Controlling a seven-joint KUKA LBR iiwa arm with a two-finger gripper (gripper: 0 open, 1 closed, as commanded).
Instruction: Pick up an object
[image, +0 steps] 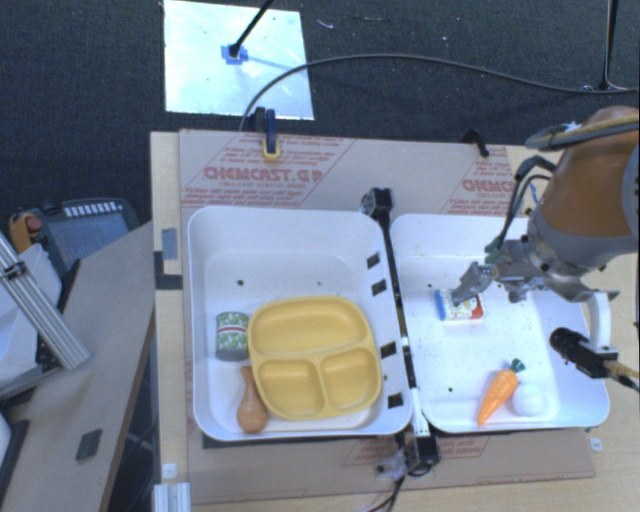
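Observation:
In the right bin (430, 240) lie a small blue, white and red carton (463, 308), an orange toy carrot (497, 396) with a green top, and a white egg-shaped piece (529, 400) beside the carrot. My gripper (470, 288) hangs just above the carton's upper edge, reaching in from the right, and it covers part of the carton. The carton rests on the bin floor. Carrot and egg sit near the bin's front right corner, well apart from the gripper.
The left bin (280, 225) holds a yellow divided plate (315, 355), a small green-labelled can (232, 335) and a tan wooden piece (250, 405) at the plate's left. A black divider (392, 300) runs between the bins. A black part (575, 350) juts out over the right bin's right side.

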